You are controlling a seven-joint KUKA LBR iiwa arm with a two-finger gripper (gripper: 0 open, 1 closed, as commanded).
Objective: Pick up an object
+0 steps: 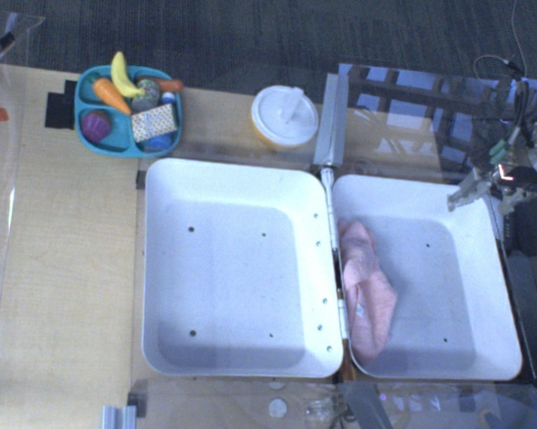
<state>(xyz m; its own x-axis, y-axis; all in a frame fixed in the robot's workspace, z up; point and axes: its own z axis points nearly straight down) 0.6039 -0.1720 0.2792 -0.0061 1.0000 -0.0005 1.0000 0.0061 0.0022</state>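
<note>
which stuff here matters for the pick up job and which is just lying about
For the job:
- pink cloth in the right bin, against its left wall
- gripper over that bin's far right corner

Lying about:
- left bin
- blue tray of toy food, far left
- white lidded container behind the bins

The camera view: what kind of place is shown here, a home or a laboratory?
Probably a robot laboratory bench for grasping tests. Two white bins sit side by side, one with a pink cloth, a blue tray of toy food stands behind, and a gripper hangs at the right.
</note>
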